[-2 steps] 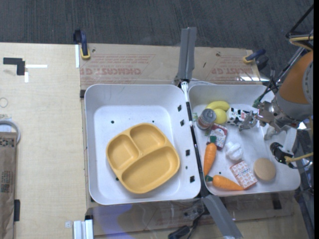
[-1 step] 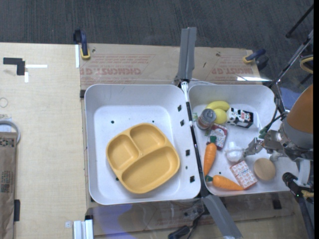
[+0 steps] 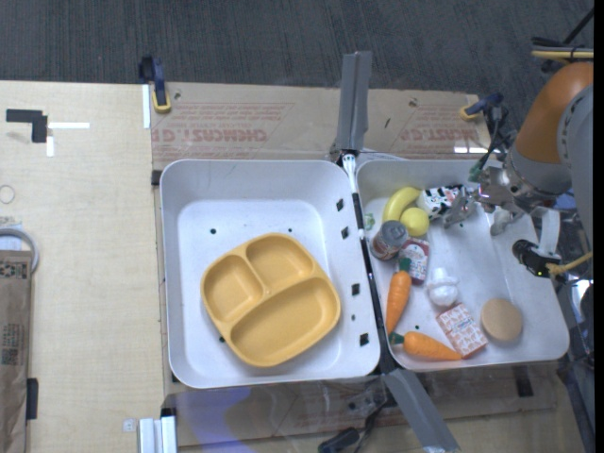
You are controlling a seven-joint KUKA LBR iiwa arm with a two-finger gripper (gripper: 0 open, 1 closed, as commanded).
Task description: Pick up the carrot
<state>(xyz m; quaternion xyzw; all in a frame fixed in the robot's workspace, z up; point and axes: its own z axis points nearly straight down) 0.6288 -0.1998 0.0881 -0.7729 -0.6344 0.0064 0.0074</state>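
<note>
**Tabletop status: two bins, arm over right bin**

Pale wood tabletop (image 3: 75, 253) carries two shallow white bins side by side, with a printed cardboard sheet (image 3: 274, 121) behind them and dark carpet beyond.

Left bin (image 3: 179, 281): holds one yellow divided plate (image 3: 272, 297), lying flat near the middle.

Right bin (image 3: 543, 319): holds the small items. Two carrots are present. One carrot (image 3: 397, 299) lies almost lengthwise near the bin's left wall, just below a small jar (image 3: 388, 240). The second carrot (image 3: 430, 346) lies along the front wall, tip to the right, touching a red-and-white box (image 3: 461, 329). A banana (image 3: 399, 201) and a lemon (image 3: 414, 221) sit together at the back. A round tan disc (image 3: 501, 320) rests near the front right corner.

Arm (image 3: 557, 121): enters from the right. The claw (image 3: 481, 206) hangs over the back of the right bin, near a black-and-white toy (image 3: 436, 198) and well apart from both carrots. Its opening cannot be judged from this angle; nothing can be seen held in it.
</note>
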